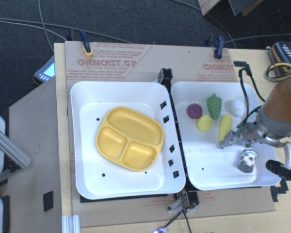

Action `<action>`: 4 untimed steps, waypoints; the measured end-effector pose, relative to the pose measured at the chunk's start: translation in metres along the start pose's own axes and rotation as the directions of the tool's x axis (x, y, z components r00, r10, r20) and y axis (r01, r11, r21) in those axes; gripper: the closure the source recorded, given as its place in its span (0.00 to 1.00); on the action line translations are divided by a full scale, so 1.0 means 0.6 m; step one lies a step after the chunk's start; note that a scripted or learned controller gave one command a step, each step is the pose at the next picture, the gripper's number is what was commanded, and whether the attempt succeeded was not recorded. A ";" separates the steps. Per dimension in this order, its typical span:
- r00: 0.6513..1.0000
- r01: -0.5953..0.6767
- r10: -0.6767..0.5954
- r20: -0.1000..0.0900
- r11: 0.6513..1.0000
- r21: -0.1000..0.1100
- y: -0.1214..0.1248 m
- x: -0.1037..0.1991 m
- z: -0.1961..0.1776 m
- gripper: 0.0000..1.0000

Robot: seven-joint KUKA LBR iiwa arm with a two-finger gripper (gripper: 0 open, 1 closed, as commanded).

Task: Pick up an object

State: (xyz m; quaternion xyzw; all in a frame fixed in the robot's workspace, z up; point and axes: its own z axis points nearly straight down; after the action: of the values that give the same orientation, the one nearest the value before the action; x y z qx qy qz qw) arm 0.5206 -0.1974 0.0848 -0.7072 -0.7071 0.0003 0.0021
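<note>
While your arm [281, 106] reaches in over the right bin [203, 176], its gripper [229, 140] sits low inside that bin, with the fingertips right at the lower end of the yellow corn cob [225, 125]. You can see the tips touching or almost touching the cob, but I cannot tell how wide the fingers stand, nor whether the cob is actually between them, so do not count it as held.

Take the corn cob as your landmark. It lies roughly upright in the picture, a little tilted. Just to its left sits a small yellow round fruit [204, 123], and above that one, a purple round fruit [195, 110]. Directly above the cob, touching or nearly touching its upper end, is a green bumpy vegetable [214, 105]. To the upper right of the cob you have a white rounded object [236, 108], partly under the black cable that runs down to the wrist. Below and to the right of the cob, well past the gripper, lies a small grey-and-white object with red spots [247, 160].

Far to the left of the cob, in the left bin [82, 130], a yellow divided plate [130, 138] rests flat near the middle.
</note>
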 end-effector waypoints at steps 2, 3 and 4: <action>1.000 0.002 -0.001 0.004 1.000 -0.008 0.006 0.006 -0.092 1.00; 1.000 0.001 -0.001 0.005 1.000 -0.011 0.010 0.002 -0.200 1.00; 1.000 0.002 -0.002 0.005 1.000 -0.009 0.012 0.002 -0.261 1.00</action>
State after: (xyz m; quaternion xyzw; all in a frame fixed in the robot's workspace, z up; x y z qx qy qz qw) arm 0.5284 -0.1969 0.2416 -0.7065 -0.7077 -0.0013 -0.0026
